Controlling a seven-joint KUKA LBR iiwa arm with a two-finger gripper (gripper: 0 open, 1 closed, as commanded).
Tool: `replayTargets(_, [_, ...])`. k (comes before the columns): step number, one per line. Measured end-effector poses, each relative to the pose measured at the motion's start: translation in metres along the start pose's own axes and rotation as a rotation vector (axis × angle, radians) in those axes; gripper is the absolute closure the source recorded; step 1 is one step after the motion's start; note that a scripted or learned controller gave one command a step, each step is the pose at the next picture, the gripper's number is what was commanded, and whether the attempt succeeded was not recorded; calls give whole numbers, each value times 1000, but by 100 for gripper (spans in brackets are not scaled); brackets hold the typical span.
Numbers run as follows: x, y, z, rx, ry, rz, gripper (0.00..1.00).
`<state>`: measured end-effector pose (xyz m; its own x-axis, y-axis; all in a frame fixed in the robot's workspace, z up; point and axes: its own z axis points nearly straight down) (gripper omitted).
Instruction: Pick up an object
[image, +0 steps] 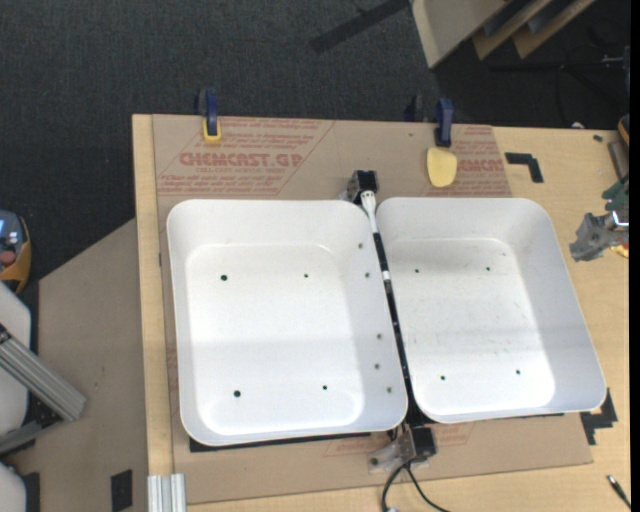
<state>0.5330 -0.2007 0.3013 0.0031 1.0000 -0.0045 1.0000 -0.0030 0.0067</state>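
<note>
Two shallow white bins sit side by side on the brown board, the left bin (200, 300) and the right bin (560, 300). Their floors show bare white plastic with a few small dark holes. At the far right edge of the view, just outside the right bin's upper right corner, a small grey metal part of my gripper (597, 238) shows above the board. Most of it is cut off by the frame edge. I see nothing held in it.
A pale yellow piece (441, 166) lies on the board behind the right bin, below a blue clamp (443, 118). A second blue clamp (209, 108) grips the board's back left. A black cable (380, 270) runs along the seam between the bins.
</note>
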Motion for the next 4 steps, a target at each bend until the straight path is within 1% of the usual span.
replayTargets(1, [87, -15, 34, 10, 6, -6, 100])
replayTargets(2, [78, -3, -62, -3, 2, -5, 100])
replayTargets(3, [176, 24, 43, 12, 7, -10, 100])
replayTargets(4, [197, 23, -83, -2, 4, -6, 100])
